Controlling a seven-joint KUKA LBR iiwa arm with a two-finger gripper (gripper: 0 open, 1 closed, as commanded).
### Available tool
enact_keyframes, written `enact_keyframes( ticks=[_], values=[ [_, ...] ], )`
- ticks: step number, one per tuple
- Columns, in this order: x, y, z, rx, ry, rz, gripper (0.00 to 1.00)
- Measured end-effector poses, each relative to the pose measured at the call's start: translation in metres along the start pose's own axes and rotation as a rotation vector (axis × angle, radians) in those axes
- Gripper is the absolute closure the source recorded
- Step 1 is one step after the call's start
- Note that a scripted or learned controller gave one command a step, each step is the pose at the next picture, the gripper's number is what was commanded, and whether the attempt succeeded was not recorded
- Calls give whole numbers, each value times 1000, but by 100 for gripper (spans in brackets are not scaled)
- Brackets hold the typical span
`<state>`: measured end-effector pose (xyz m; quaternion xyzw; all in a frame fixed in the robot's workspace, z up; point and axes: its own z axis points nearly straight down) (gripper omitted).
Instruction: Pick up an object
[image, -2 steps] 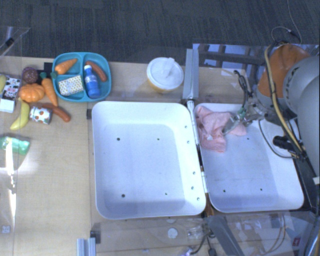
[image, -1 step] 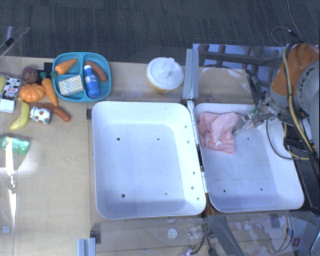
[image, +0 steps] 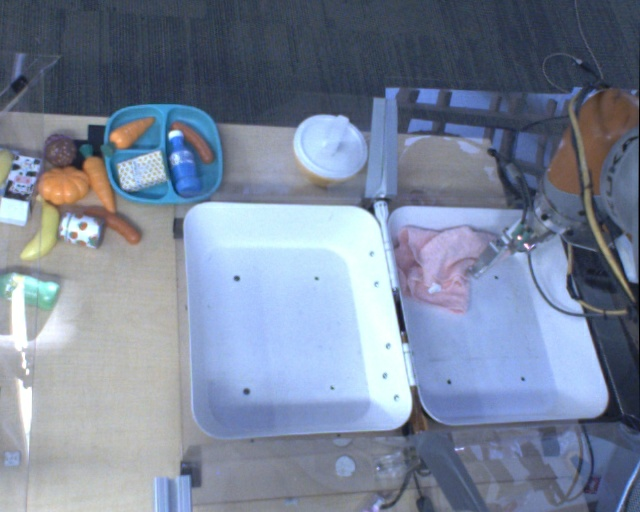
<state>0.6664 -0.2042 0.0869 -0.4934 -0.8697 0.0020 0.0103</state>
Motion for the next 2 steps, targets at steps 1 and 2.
enact_keyframes(
  ticks=[1,2],
  values=[
    [65,29,0,-4,-31,-158,0],
    [82,41,0,2,-32,-150,0]
  ],
)
